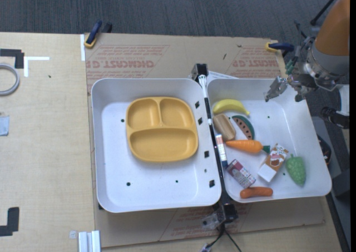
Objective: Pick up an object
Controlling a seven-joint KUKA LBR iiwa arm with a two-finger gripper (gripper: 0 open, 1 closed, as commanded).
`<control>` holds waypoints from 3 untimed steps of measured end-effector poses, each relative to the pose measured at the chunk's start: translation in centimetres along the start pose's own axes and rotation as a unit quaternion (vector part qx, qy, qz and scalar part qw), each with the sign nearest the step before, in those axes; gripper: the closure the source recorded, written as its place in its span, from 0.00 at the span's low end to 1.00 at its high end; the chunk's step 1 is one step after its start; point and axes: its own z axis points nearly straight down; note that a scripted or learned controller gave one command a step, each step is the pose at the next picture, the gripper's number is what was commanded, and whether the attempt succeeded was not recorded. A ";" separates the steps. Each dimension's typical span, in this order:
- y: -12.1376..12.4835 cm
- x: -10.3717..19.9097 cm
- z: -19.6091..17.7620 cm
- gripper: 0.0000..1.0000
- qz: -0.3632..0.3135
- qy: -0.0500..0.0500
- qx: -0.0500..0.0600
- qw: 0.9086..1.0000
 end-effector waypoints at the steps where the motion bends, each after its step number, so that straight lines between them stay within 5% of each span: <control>1: 3.3 6.2 9.7 0.00 0.032 -0.001 -0.006 0.999; 2: -2.0 7.9 10.2 0.00 0.021 -0.004 -0.003 1.000; 3: -2.0 8.1 9.2 1.00 0.021 -0.002 -0.002 1.000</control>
